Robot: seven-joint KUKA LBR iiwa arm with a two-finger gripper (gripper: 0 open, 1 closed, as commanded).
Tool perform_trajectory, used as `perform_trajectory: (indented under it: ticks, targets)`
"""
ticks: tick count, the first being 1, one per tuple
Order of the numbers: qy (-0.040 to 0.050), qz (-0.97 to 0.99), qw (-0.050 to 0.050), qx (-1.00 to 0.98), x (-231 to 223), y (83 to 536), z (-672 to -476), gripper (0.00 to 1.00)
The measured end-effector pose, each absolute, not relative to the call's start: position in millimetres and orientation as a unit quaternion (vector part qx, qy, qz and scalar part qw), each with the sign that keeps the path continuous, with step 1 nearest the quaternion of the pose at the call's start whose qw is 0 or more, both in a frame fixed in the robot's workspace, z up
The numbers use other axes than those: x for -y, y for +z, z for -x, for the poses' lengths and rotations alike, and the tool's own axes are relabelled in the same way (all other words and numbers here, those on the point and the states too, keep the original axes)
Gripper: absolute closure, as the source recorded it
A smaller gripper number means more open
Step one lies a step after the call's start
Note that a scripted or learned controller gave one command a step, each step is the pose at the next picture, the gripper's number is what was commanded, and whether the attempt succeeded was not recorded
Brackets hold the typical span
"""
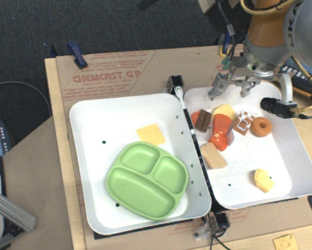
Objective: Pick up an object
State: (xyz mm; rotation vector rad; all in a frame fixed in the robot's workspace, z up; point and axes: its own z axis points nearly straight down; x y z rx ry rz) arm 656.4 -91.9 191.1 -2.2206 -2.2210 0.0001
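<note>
Open gripper point(232, 88) above right bin's toys point(221, 130), apart

Small toy foods point(221, 131) clustered in the right bin point(295, 184)

The tool point(231, 89) is hanging over the far edge of the right bin point(293, 168), its two fingers spread apart with nothing between them. Below it a red bottle point(221, 130), a brown block point(202, 120), a doughnut point(261, 126) and a yellow toy point(263, 180) are lying. A green divided plate point(147, 179) is sitting in the left bin point(93, 156), near a yellow square point(151, 134).
</note>
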Motion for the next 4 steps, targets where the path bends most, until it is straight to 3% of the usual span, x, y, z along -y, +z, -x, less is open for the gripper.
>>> perform_trajectory:
  ticks: [1, 2, 3, 4]
  targets:
    - [0.0039, 0.709, 0.004, 0.705, 141.0, 117.0, -598.0, 0.0]
    - [-0.0087, 0.706, -0.015, 0.708, 105.8, 104.4, -666.2, 0.0]
    - [-0.0004, 0.707, -0.002, 0.707, 104.6, 90.8, -658.4, 1.0]
    - [0.0006, 0.709, 0.002, 0.705, 144.4, 133.0, -571.4, 1.0]
